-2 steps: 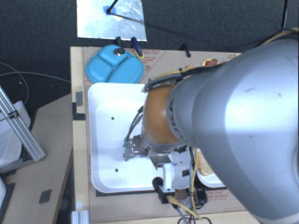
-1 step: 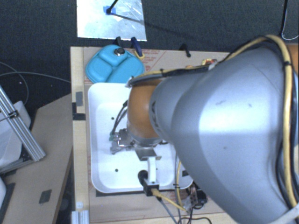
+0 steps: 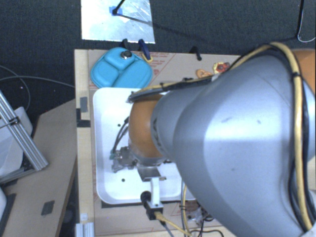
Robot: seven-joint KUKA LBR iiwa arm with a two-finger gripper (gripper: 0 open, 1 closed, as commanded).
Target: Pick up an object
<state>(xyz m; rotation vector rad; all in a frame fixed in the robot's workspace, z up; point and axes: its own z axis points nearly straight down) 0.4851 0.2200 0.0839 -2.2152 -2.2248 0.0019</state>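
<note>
White bin (image 3: 106,132) lies under the arm (image 3: 232,132); whether its fingers are parted, I cannot tell.

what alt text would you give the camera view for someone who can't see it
A large grey robot arm with an orange band reaches from the right, low over a shallow white bin and covering much of it. A blue divided tray lies on the bench just beyond the bin.
</note>
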